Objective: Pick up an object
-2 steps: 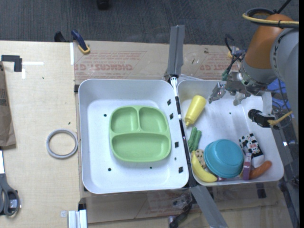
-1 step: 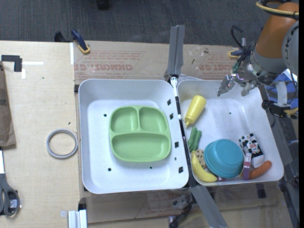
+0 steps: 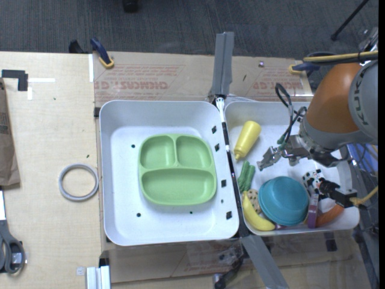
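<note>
My gripper (image 3: 270, 156) hangs over the right bin (image 3: 272, 114), with the grey arm and its orange band behind it to the right. Its fingers stand open with nothing between them. It sits between a yellow bottle (image 3: 247, 138) to its upper left and an upturned blue bowl (image 3: 284, 200) just below it. A green pod (image 3: 245, 176) lies to the left of the bowl, and a banana (image 3: 255, 217) curves along the bin's front left corner. At the bowl's right are a purple stick (image 3: 312, 212), an orange piece (image 3: 329, 213) and a small black-and-white toy (image 3: 311, 178).
The left bin (image 3: 114, 161) holds a green divided plate (image 3: 177, 169). On the bench to the left lie a grey ring (image 3: 79, 181), scissors (image 3: 11, 255) and a brown bag (image 3: 7, 143). A grey post (image 3: 222, 62) stands behind the seam between the bins.
</note>
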`<action>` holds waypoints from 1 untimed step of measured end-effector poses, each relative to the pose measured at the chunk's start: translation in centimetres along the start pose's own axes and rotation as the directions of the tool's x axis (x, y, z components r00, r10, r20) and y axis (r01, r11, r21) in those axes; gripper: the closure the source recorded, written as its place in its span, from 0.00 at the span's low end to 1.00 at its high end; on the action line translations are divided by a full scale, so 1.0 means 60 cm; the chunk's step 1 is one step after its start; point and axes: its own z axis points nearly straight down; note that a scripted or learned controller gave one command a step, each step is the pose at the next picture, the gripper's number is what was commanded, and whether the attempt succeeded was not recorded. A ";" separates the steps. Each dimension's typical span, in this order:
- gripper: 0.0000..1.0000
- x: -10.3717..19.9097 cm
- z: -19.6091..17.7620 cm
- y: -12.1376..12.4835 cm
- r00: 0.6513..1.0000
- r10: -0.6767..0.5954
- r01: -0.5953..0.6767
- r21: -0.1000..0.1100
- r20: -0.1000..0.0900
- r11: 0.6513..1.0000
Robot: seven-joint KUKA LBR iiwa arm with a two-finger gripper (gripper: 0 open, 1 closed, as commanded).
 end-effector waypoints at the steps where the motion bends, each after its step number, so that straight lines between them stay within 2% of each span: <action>1: 0.00 -0.009 -0.070 0.028 0.990 0.142 -0.142 -0.002 0.001 0.990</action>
